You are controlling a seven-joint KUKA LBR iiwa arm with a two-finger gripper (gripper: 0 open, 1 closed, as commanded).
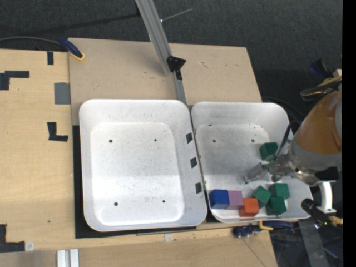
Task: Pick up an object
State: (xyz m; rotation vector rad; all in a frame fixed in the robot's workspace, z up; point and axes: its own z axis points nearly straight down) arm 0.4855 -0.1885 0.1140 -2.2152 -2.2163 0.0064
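Matt white plastic bins (139,107), finely speckled and scuffed. Bench (33,127) of pale, smooth wood-grain board. Slanted rail (151,21) of brushed grey metal. Blue block (219,198) and orange block (250,206) smooth, matt, plastic-looking.

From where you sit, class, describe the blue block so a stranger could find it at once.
Find the right-hand white bin and look along its near edge. The blue block sits at the left end of the row there, touching a lilac block; it is the one blue piece among green and orange.
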